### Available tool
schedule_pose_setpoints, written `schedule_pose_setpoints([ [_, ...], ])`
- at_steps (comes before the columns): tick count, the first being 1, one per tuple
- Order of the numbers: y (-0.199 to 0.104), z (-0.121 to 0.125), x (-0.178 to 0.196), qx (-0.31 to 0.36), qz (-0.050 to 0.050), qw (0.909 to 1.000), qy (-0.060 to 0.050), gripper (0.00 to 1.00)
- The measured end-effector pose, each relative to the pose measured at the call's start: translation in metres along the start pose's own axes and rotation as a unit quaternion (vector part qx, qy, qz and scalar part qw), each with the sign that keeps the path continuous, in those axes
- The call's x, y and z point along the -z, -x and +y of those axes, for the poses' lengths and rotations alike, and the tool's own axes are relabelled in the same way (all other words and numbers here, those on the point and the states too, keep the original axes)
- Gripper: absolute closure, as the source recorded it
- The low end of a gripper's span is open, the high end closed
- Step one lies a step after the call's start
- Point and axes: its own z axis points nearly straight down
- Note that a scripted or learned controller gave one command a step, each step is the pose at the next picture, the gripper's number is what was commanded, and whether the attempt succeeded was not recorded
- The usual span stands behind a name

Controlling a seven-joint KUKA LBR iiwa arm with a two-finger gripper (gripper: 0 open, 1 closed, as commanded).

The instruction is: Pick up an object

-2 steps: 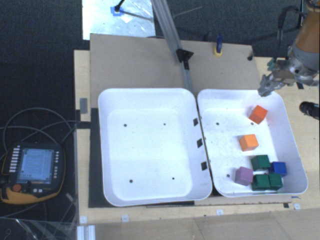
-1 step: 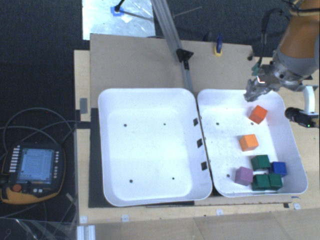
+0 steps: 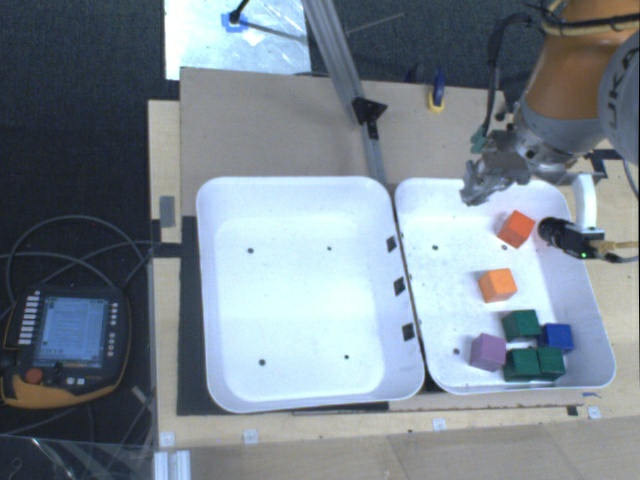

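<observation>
Hand [image 3: 480, 190] hovers over far end of right bin [image 3: 440, 368]; grip state unclear. Nearest target: orange-red block [image 3: 516, 228]. Should centre above it, descend straight, avoid bin wall.

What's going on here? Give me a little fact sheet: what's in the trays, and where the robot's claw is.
left bin: white
right bin: holds all the blocks
blocks: two orange, one purple, one blue, green ones clustered at the near right corner
gripper: over the right bin's far end, left of the upper orange block
held: nothing seen between the fingers
</observation>
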Motion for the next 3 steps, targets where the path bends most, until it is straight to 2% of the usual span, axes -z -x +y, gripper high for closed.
schedule_pose_setpoints([
  [1, -0.055, -0.012, -0.014, 0.000, 0.000, 1.0000, -0.001, 1.00],
  [2, -0.097, -0.024, -0.014, 0.000, 0.000, 1.0000, -0.001, 1.00],
  [3, -0.157, -0.043, -0.021, 0.001, 0.001, 1.0000, -0.001, 1.00],
])
